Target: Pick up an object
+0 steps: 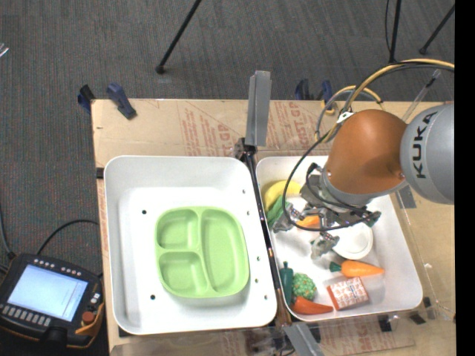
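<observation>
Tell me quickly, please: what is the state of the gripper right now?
Gripper: low in the right bin, over the toy food; open, shut or holding cannot be told.

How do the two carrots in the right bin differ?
The upper carrot is fatter and paler orange, and lies nearly level; the lower carrot is slimmer and redder, and tilts slightly. The upper lies below the white dish, the lower beside the broccoli. Both taper and point right.

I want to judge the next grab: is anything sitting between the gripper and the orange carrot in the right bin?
Yes, partly. The gripper hangs over the right bin, and a white round dish lies just beside it, between it and the carrot, which lies uncovered.
</observation>
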Robot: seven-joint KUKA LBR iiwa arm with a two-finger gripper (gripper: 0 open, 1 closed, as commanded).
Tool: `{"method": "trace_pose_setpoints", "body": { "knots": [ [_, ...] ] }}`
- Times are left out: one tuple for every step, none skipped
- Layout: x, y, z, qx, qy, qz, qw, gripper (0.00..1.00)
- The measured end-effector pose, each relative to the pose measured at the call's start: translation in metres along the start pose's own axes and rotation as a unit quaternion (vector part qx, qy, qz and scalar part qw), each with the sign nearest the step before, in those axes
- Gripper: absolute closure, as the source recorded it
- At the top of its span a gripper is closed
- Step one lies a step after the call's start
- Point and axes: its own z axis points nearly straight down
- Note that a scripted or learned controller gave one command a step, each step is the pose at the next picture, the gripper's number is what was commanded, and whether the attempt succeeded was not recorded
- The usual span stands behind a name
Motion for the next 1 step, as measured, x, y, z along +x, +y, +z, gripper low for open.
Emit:
{"method": "trace_pose_setpoints", "body": {
  "knots": [
    [-0.008, -0.0113, -0.0006, 0.001, -0.001, -0.047, 0.9989, 0.0]
  ]
}}
